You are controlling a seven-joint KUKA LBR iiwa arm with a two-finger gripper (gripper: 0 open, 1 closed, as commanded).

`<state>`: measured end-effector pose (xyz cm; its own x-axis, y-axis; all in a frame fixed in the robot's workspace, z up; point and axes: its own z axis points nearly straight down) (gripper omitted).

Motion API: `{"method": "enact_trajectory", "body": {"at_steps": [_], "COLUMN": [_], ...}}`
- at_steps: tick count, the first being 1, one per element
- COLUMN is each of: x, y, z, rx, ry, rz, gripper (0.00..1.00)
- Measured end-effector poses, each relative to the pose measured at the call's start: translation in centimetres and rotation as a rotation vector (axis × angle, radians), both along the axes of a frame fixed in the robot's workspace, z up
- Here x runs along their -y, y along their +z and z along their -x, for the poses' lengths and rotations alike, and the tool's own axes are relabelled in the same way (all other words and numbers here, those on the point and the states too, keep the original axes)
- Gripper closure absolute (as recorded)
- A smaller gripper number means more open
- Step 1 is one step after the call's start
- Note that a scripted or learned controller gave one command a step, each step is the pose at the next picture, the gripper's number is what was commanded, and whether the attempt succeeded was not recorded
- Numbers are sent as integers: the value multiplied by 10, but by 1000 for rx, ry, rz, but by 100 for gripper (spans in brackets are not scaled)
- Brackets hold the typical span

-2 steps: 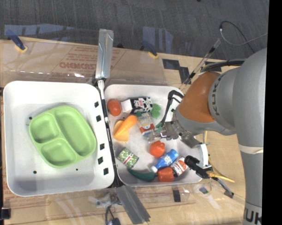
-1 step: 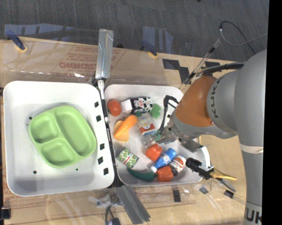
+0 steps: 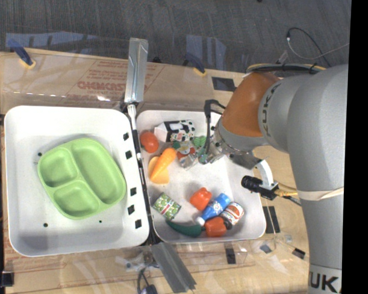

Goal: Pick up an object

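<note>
White right-hand bin (image 3: 254, 194) held the pickable clutter: orange carrot (image 3: 162, 164), red tomato (image 3: 149, 141), cow-print carton (image 3: 178, 132), blue-capped bottle (image 3: 215, 209). Gripper (image 3: 200, 155) sat low among items near the carton; its opening could not be told. Risk judged: crowded neighbours might deflect the grasp, yielding nothing

Right bin (image 3: 254, 194) centre floor open; toys crowd top, bottom.

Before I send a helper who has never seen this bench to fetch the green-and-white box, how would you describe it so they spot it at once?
Go to the right bin. Along its near-left part lies a small green-and-white box, just above a dark green vegetable. It is the one boxy, green-patterned item there; its neighbours are rounded, orange, red or blue.
</note>
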<state>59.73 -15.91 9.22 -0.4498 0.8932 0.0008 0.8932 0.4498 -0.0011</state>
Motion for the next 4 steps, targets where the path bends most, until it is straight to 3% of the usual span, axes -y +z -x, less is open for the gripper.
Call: {"method": "enact_trajectory", "body": {"at_steps": [1, 2, 3, 4], "x": [27, -62, -21, 2], "y": [1, 0, -1, 0], "z": [-1, -20, 74, 120], "rx": [3, 2, -3, 0], "ry": [-94, -148, -339, -411], "rz": [2, 0, 1, 0], "gripper": [0, 0, 0, 0]}}
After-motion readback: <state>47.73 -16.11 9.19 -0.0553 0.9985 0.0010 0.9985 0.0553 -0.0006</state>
